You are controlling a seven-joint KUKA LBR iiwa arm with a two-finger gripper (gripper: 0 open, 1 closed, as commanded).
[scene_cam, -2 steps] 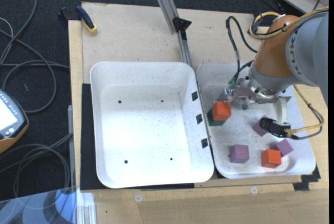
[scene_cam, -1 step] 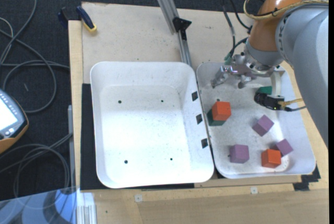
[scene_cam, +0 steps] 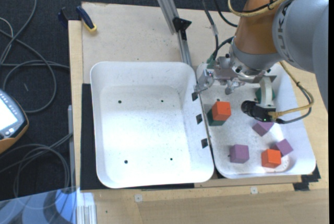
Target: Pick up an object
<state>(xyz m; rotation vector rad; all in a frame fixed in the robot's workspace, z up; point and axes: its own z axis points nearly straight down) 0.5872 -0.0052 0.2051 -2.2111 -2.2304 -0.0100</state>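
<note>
Orange cube (scene_cam: 222,110) near bin edge (scene_cam: 204,129)

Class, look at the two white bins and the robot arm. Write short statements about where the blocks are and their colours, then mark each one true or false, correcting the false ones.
1. All the blocks lie in the right bin. True.
2. There are two orange blocks. True.
3. A purple block sits in the left bin. False: it lies in the right bin, like the other purple ones.
4. The arm hangs over the left bin. False: it is above the right bin.
5. One orange block rests on something green. True.
</note>
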